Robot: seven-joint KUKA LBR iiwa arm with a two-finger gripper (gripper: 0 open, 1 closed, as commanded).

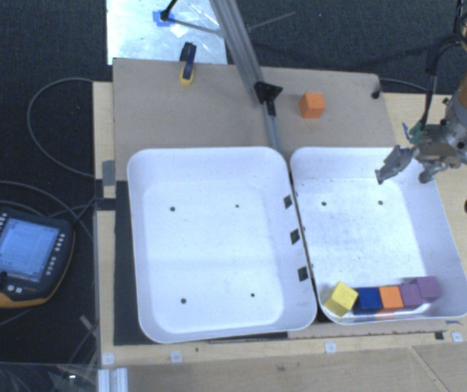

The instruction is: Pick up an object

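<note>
Along the near edge of the right bin (pixel 364 219) lies a row of small blocks: a yellow block (pixel 341 298), a blue block (pixel 369 300), an orange block (pixel 391 297) and a purple block (pixel 427 288). My gripper (pixel 406 167) hangs above the bin's far right corner, well away from the blocks. Its two fingers stand apart, with nothing between them.
The left bin (pixel 209 243) lies beside the right one. An orange cube (pixel 312 104) sits on the board behind the bins. A grey pole (pixel 242 47) slants across the back. A teach pendant (pixel 17 256) lies on the floor at left.
</note>
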